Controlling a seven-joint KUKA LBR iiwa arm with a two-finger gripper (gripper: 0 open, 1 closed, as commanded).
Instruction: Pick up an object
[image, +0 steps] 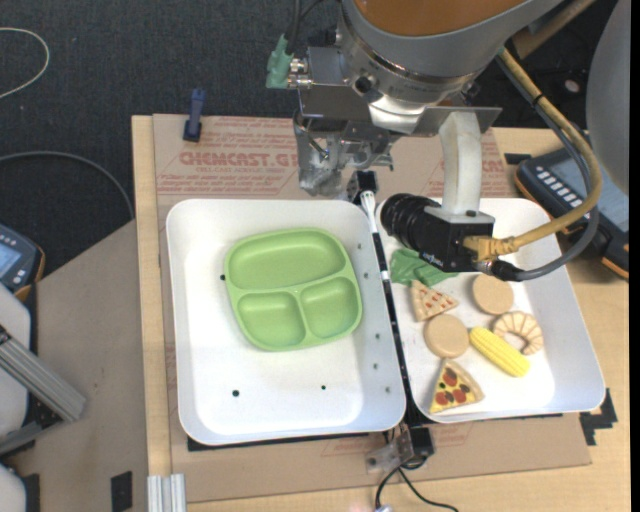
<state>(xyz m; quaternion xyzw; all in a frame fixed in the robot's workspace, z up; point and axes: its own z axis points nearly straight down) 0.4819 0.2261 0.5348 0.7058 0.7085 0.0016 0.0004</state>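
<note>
The grey arm (440, 40) is reaching in over the far edge of the two white bins, its orange band showing at the top of the view. The claw (335, 170) is hanging just beyond the far rim of the left bin (200, 330), over the brown board (230, 150) that is lying on the desk (90, 290). Whether the claw is released or clenched I cannot tell, since the metal parts there are blurring together and the tips are too small to separate; nothing is visibly sitting between them.

A green divided plate (292, 288) is lying in the left bin, well apart from the claw. A black cylindrical unit (432, 232) on the arm is hovering over the far left corner of the right bin (575, 340), with a yellow cable (545, 230) running off it toward the right.

The toy foods are all resting in the right bin. A green leafy piece (412, 266) is lying partly under the black unit. Just beside it a pizza slice (433, 300) is sitting, with a round tan cookie (492, 294) near it. A second round cookie (447, 336) is lying below the slice, touching a yellow corn cob (498, 351). A croissant-like pastry (521, 329), possibly a shrimp, is lying against the corn. A second pizza slice (456, 388) is resting nearest the front rim.
</note>
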